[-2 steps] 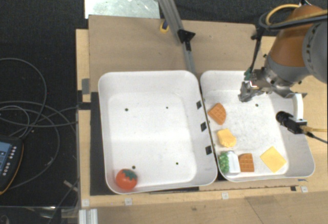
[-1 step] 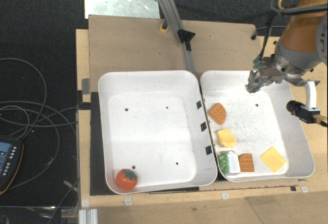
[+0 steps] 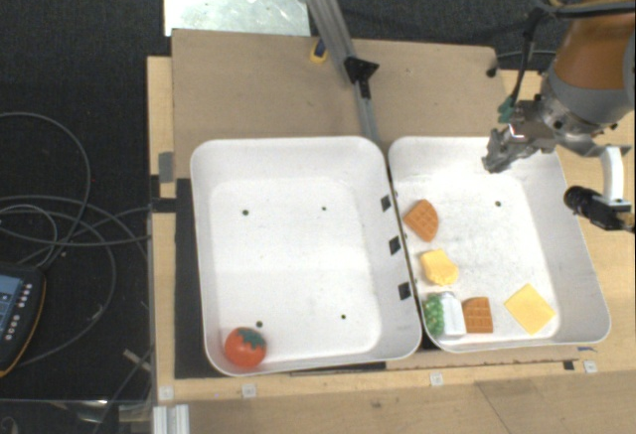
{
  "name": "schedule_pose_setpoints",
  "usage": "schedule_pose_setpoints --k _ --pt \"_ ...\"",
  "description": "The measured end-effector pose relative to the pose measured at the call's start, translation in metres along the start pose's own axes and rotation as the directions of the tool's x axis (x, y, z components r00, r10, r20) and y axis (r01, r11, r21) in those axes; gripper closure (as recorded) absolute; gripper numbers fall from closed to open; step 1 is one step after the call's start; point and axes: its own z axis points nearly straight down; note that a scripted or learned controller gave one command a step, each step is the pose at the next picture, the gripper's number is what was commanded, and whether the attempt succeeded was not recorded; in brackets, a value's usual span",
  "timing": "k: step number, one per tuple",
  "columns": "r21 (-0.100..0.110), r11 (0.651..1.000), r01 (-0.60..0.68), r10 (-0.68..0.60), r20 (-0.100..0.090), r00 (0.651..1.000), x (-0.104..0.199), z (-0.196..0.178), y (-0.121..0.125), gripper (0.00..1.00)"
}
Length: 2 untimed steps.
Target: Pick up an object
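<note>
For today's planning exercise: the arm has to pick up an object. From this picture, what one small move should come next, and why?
Probably bring the tool down and toward the waffle piece. The tool hangs above the far part of the right bin, with no item under it. The waffle piece is the nearest item and lies apart from the others, so it seems the easiest target.

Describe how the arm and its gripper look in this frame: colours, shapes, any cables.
The arm is a rounded, thick-bodied unit: a broad orange section on top, grey metal below toward the wrist. Dark cables loop around its upper part. The gripper is a small grey, boxy piece with darker fittings. A white bracket with a black cylindrical part sits beside the arm.
</note>
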Motion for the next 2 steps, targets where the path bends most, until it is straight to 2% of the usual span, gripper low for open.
schedule_pose_setpoints --k 1,2 --pt "0.004 1.0 0.005 -0.005 -0.003 1.0 0.051 -0.005 -0.018 1.0" --pt "0.004 1.0 0.005 -0.005 -0.003 1.0 0.103 0.007 -0.021 1.0"
